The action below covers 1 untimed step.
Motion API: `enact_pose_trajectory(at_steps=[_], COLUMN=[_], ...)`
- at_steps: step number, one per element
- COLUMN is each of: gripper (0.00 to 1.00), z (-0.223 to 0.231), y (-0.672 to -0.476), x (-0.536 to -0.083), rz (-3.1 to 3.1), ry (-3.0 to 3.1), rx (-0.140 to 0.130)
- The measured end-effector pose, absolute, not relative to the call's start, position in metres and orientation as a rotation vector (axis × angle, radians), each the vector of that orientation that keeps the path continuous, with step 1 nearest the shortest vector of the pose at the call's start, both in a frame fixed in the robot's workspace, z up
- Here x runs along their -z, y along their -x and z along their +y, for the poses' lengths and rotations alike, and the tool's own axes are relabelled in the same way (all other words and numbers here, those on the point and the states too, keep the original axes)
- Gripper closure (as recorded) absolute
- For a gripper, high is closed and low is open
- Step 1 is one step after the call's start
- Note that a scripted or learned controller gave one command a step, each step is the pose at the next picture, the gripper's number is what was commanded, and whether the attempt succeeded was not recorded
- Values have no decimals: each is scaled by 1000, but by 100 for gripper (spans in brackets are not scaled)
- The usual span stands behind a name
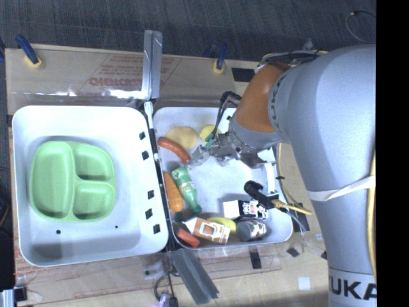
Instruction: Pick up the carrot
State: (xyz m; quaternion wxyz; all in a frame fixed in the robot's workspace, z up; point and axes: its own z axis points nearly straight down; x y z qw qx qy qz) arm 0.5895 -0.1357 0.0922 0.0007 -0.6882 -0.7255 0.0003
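Observation:
The carrot [172,194] is orange and lies lengthwise along the left wall of the right bin [281,232], pressed against a green bottle [186,188]. My gripper [206,152] hangs over the upper middle of that bin, up and to the right of the carrot and apart from it. It sits just right of a red-orange sausage [174,149]. I see nothing held in the gripper.
A pale yellow potato [182,136] and a lemon [207,132] lie near the bin's far wall. Along the near wall sit a small white box [231,208], a labelled bottle [209,229], a dark can [251,230] and a red item [186,237]. The left bin [25,123] bears a green divided plate [73,180].

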Motion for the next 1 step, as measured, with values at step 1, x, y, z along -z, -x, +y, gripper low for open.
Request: enact_pose_trajectory(at_steps=[1], gripper=[0], z=[-78], y=[-538], x=[-191], rz=[-1862], ry=[2526], rx=[-3])
